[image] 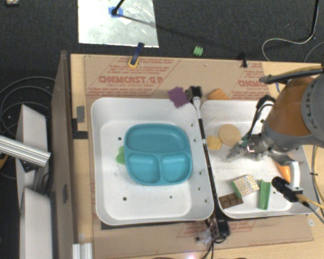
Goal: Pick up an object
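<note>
My gripper [248, 149] is low over the middle of the right bin [227, 109], its fingers spread open with nothing between them. A large tan disc [229, 133] lies just to its upper left, and a smaller yellowish disc [214, 142] lies beside that. Toward the front of the bin are a checkered block [244, 185], a brown ridged piece [230, 200] and a green stick [264, 194]. An orange piece [284, 171] lies to the gripper's lower right, partly behind the arm.
The left bin [105, 144] holds a blue divided plate [157, 154] with a small green thing [120, 156] at its left edge. A purple piece [177, 96] and an orange piece [218, 94] sit at the bins' back rim. A black divider [203, 144] runs between the bins.
</note>
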Action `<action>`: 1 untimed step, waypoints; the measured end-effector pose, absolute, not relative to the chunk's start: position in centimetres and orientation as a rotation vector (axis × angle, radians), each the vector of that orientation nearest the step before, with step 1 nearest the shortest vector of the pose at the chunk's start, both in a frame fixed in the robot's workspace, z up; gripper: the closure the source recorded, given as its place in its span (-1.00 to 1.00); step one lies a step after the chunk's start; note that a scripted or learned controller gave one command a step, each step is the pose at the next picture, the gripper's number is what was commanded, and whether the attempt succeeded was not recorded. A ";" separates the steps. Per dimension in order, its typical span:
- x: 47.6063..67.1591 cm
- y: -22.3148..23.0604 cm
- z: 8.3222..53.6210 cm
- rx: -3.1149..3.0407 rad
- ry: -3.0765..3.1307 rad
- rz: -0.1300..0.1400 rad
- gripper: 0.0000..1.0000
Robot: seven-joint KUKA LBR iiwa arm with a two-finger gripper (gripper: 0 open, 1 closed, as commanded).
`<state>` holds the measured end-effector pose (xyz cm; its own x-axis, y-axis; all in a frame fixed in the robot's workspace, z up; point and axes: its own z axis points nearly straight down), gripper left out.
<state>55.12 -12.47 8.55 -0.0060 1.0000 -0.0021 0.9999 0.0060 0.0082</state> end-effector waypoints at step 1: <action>66.5 -10.2 8.9 2.202 2.225 0.015 -1.00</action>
<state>66.52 -10.22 8.93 -0.0102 0.9999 -0.0011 0.9998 0.0102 0.0143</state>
